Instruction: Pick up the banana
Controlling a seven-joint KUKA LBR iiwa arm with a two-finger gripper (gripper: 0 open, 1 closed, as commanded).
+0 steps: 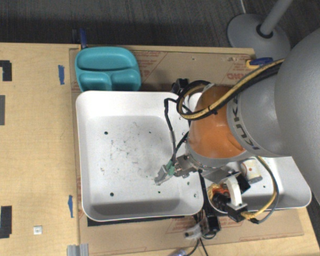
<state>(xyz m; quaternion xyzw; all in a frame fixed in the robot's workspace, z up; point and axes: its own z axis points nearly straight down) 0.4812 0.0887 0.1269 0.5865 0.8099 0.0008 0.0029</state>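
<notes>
My gripper hangs low over the right part of the left white bin, near its front right corner. It points left and down toward the bin floor. No object shows at its tip. The grey arm with its orange band reaches in from the right and hides most of the right white bin. Cables loop around the wrist.
A teal two-part tray stands just behind the left bin. The left bin's floor bears scuff marks and a few small dark holes. A grey lamp base sits on the floor at the back right. The wooden bench extends to the left.
</notes>
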